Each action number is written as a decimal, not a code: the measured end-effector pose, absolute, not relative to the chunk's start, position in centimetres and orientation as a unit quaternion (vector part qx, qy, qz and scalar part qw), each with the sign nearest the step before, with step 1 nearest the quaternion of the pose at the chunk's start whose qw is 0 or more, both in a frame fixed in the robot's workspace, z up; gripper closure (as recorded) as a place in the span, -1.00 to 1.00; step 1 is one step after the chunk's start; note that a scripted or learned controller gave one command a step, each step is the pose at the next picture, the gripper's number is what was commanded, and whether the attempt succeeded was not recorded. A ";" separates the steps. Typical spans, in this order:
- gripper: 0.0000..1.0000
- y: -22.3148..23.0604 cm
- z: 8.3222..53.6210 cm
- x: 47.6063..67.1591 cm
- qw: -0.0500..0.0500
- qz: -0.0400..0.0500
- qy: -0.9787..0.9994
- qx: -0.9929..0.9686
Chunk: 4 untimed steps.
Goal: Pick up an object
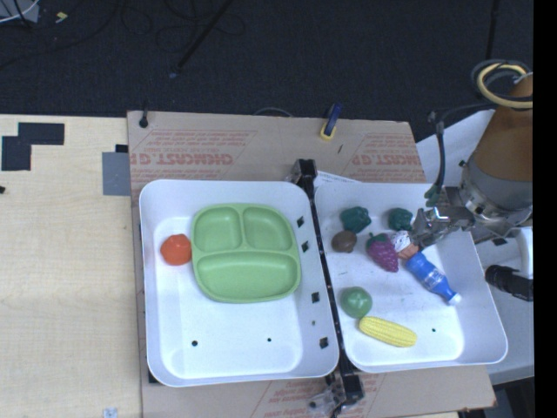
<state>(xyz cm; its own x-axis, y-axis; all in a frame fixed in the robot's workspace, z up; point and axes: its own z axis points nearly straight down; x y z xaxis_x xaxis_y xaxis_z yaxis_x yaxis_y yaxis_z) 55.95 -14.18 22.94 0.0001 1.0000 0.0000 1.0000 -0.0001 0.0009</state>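
A pale wooden counter (61, 259) under cardboard (261, 151) carries two white bins; dark floor lies behind. In the right bin (474, 338), the claw (424, 226) hangs just above the blue bottle (432, 277); grip unclear.

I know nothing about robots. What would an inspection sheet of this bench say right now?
Surface: two white bins, left bin and right bin, on cardboard.
Job's things: right bin holds corn, blue bottle, purple grapes, green ball, brown piece, two dark green pieces.
Clutter: green divided plate and orange ball in left bin.
Grippers: tool low over right bin's far side.
Cables: black cables on dark floor behind.
Surroundings: wooden bench.
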 end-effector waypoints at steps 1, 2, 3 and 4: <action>1.00 -8.0 22.9 54.8 -0.003 -0.001 0.709 0.706; 1.00 -2.5 21.9 52.9 -0.003 -0.001 0.709 0.706; 1.00 -2.0 22.4 53.7 -0.001 -0.001 0.708 0.707; 1.00 -1.3 21.7 53.3 -0.002 -0.001 0.708 0.706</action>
